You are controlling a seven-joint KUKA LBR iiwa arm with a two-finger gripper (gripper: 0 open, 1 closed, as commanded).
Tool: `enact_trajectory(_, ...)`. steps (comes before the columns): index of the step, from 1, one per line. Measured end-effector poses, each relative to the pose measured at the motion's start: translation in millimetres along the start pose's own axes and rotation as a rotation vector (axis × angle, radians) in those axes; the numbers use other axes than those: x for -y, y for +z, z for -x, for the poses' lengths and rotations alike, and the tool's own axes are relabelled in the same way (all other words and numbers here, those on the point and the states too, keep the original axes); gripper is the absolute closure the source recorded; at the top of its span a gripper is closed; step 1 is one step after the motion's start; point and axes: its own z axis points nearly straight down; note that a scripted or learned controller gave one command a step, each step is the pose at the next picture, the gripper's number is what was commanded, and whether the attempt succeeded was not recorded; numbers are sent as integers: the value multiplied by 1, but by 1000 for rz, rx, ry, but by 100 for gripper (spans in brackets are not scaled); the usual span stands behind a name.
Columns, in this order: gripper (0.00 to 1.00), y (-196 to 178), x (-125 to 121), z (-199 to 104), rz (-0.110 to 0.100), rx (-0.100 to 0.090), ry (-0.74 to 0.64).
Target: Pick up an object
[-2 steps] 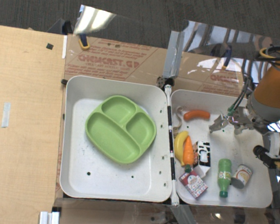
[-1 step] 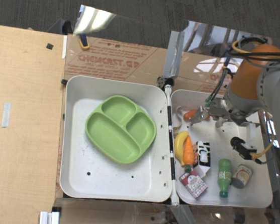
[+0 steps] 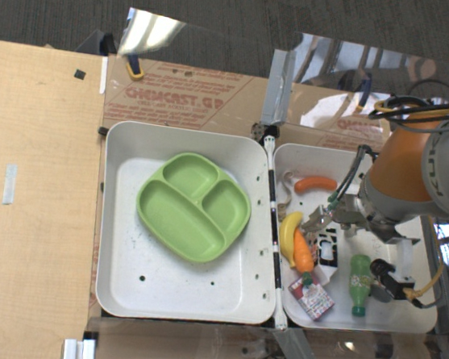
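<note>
The right bin (image 3: pixel 412 318) holds several toy items: an orange sausage (image 3: pixel 316 183) at the back, a yellow banana (image 3: pixel 289 231) along the left wall, an orange carrot (image 3: pixel 303 253) beside it, a green bottle (image 3: pixel 360 282), a red and white packet (image 3: pixel 311 297) at the front and a black and white card (image 3: pixel 329 250). My gripper (image 3: pixel 317 225) hangs low in this bin, just above the carrot's upper end and right of the banana. Nothing can be seen held in it. The arm covers the bin's back right part.
The left bin (image 3: pixel 107 225) carries a green divided plate (image 3: pixel 194 206) lying flat near its middle. A metal divider (image 3: pixel 271 221) runs between the two bins. Cardboard (image 3: pixel 178 96) lies behind the left bin, and a wooden bench top (image 3: pixel 28 191) stretches to the left.
</note>
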Motion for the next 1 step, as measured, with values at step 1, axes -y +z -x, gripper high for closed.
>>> enact_trajectory(1,100,-8,0,1,0,1,4)
